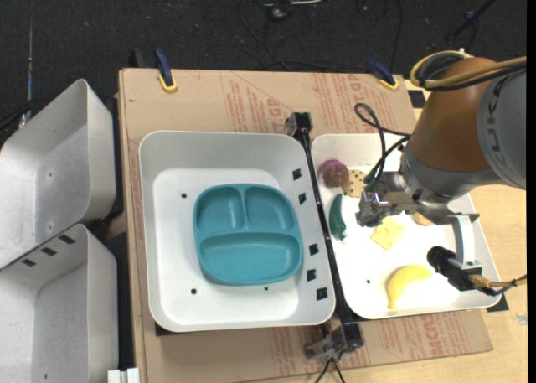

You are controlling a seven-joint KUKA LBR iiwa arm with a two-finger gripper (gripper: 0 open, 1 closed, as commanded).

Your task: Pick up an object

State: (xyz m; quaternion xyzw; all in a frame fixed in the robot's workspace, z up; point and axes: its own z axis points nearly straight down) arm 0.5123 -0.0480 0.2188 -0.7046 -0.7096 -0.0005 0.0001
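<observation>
The robot's jaws (369, 208) hang low in the right bin (362, 304), just beside a yellow block (387, 235) and a banana (407, 282), but I cannot tell if they are open.

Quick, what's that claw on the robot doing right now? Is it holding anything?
Tool: over the right bin, above the yellow wedge; open or closed cannot be told, and no grasp is visible.

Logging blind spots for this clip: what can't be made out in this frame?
- Gripper, camera view: finger state unreadable, too small and dark beneath the arm's wrist.
- Spotted object: partly covered by the gripper; identity unclear.
- Right bin: its far right corner lies under the arm.
</observation>
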